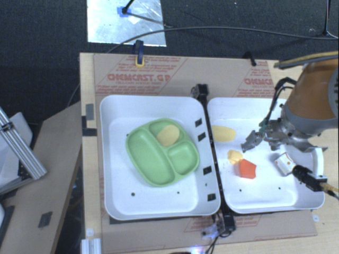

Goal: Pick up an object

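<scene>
Nothing is lifted yet: we see our claw (253,140) hovering with fingers spread and bare over the right bin (265,202), just right of the yellow piece (223,134), orange block (247,169) nearby.

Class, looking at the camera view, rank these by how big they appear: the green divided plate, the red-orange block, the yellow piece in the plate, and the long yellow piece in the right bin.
1. Green divided plate
2. Long yellow piece and yellow piece in the plate: too alike to rank
3. Red-orange block
</scene>
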